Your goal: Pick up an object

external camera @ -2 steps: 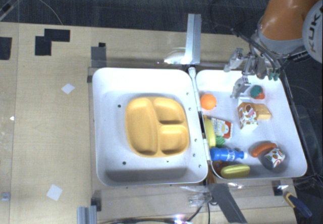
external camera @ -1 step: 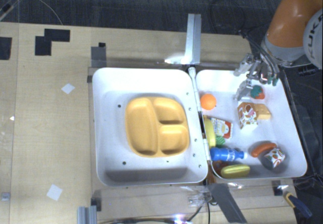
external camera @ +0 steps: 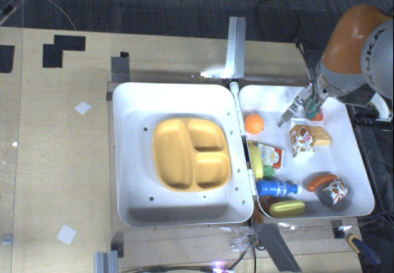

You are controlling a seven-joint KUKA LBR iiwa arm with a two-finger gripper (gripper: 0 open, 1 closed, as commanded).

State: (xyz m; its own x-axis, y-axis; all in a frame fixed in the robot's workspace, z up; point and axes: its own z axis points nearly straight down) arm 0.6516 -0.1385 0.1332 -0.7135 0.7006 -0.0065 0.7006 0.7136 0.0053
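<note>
Progress looks slight: the gripper (external camera: pixel 300 107) hangs in the upper part of the right bin (external camera: pixel 363 195), right of centre in the frame, fingers spread a little with nothing between them. Candidate objects lie unlifted below it: an orange ball (external camera: pixel 253 123) to its lower left, a patterned carton (external camera: pixel 301 141) just beneath, a blue bottle (external camera: pixel 277 189) near the bottom. Choosing, closing and lifting all remain, I judge.

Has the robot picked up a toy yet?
Not yet. The gripper has reached the right bin, hanging over its far end, with nothing visible between its fingers. The orange ball and the small carton lie in the bin. The grabbing and lifting are left.
</note>
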